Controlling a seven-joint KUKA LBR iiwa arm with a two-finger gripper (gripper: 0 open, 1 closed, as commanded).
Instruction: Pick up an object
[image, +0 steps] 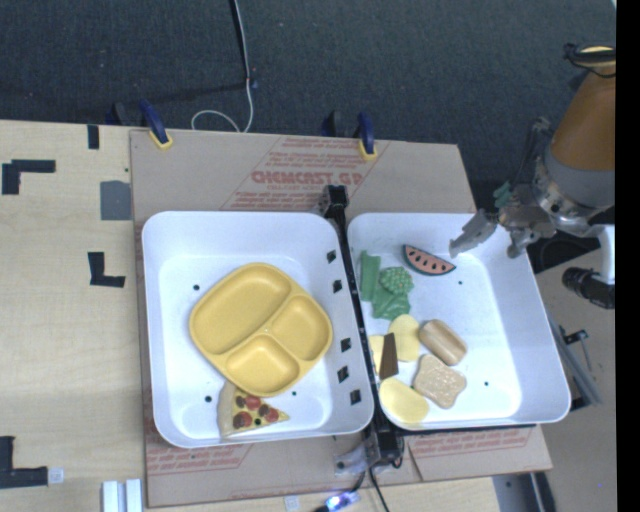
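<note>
Even, bright overhead light; soft shadows, slight blur.

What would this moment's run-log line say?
phase: approach | gripper: open, over right bin's far right corner, holding nothing | nearest: watermelon slice | divided plate: left bin

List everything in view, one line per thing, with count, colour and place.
bins: 2, white, side by side on cardboard
divided plate: 1, yellow, left bin
pizza slice: 1, yellow with red, left bin's near edge, by the plate
watermelon slice: 1, red and green, right bin, far side
green vegetables: cluster, green, right bin's left side
bread-like pieces: 2, tan, right bin
pale yellow pieces: 2, right bin
clamps: 2, blue, cardboard's far edge
tool: 1, grey, over right bin's far right corner
</note>
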